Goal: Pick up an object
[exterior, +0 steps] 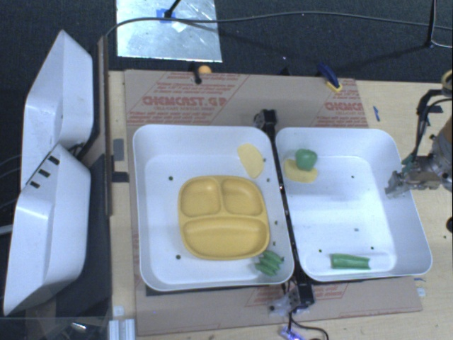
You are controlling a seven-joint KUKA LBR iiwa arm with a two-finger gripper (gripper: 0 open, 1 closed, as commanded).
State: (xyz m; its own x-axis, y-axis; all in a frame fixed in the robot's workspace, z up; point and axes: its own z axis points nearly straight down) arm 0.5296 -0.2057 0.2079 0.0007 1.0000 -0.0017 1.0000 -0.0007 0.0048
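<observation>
Down front, a ridged green pod [270,263] sits in the left bin [152,190], touching the yellow divided plate [224,216]. A long green bean [350,261] lies flat in the right bin [400,190]. Farther back, a round green piece [306,159] rests on a yellow slice [300,171]. The gripper [398,183] hovers at the right rim; its grip, cannot tell.

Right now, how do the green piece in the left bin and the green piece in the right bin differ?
The green piece in the left bin looks ridged and lies beside the yellow plate. The green piece in the right bin is longer, smoother and lies alone near the front wall. Both are green and lie flat.
</observation>
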